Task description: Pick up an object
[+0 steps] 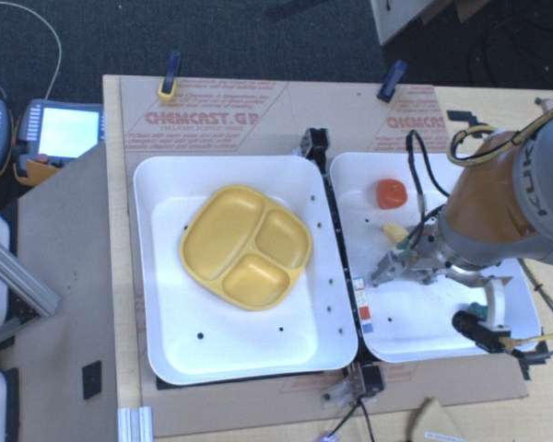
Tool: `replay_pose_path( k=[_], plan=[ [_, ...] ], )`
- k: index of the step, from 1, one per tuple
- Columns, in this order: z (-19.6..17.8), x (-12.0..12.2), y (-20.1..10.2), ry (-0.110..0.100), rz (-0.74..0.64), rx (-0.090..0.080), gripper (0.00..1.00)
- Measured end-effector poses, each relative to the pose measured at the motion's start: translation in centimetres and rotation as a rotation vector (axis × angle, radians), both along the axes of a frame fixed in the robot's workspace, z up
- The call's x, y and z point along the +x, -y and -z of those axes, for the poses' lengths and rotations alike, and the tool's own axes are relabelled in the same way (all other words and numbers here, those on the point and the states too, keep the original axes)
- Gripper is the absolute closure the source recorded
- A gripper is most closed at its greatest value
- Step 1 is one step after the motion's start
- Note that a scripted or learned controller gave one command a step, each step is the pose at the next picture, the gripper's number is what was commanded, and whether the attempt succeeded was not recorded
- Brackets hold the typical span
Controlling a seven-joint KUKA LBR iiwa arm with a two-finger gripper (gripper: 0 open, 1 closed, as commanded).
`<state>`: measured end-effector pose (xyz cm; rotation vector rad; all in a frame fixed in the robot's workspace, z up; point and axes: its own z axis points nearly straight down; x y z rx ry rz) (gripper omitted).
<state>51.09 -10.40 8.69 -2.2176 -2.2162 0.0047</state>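
- Two shallow white bins sit side by side on a sheet of brown card printed with red letters. The left bin fills the middle of the frame and the right bin the right part.
- A yellow plate with three compartments lies flat in the left bin, a little above that bin's centre. It is turned at an angle to the walls and is clear of all of them.
- An orange ball lies in the upper part of the right bin, apart from the walls and from the claw.
- Just below the ball a small pale yellow piece lies on the bin floor, close beside the upper side of the claw. Whether the two touch cannot be told.
- The arm, with its orange band, comes in from the right edge of the frame and covers the right half of the right bin.
- The claw is low over the middle of the right bin, pointing toward the lower left, at the wall next to the left bin.
- From this angle it cannot be told whether the claw is released, clenched or grasping anything.
- A small red and blue label sits on the lower left rim of the right bin.
- Two clamps grip the upper edge of the card: a blue and yellow clamp at upper left and a blue clamp at upper right.
- A lit screen stands at the left edge of the frame, off the card.
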Motion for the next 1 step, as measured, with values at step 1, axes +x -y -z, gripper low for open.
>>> replay_pose_path(
  k=[1],
  plan=[
    [0.27, -0.05, -0.02, 0.003, 0.001, -0.001, 0.00]
  ],
)
